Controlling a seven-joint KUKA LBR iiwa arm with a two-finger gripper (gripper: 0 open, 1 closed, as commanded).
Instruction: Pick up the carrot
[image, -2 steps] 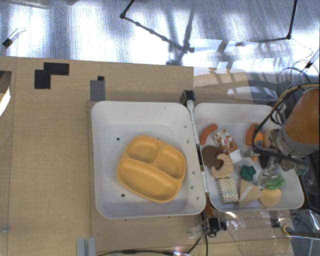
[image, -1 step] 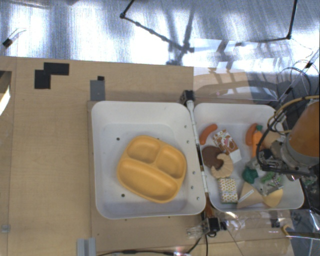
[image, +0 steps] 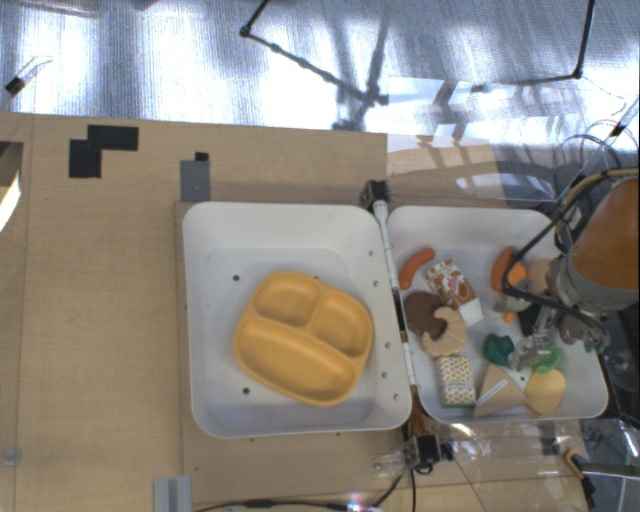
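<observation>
Orange is the colour to be followed here: the carrot (image: 505, 268) is lying in the right bin (image: 470, 222), close to its far right side, a stubby orange piece with a small green bit at its near end. It is lying just beside the arm (image: 605, 250), which is reaching in from the right and is hanging over that corner of the bin. The pincer (image: 545, 335) is being seen low over the toys, nearer the camera than the carrot and above a green item (image: 500, 349) and a pale yellow piece (image: 546, 390); how far it is open cannot be told, and nothing is being seen held in it. For the step to be done well, the pincer should probably be carried back toward the far side of the bin, lined up across the carrot's short width and lowered straight, so that the sausage (image: 416, 267) and the patterned packet (image: 450, 283) to the left are not being disturbed. The bin wall is close, so room for the outer side of the grasp is likely tight. The yellow divided plate (image: 304, 337) is sitting in the left bin (image: 215, 300). No brand or writing is readable on anything; the packets are showing only blurred pattern.
</observation>
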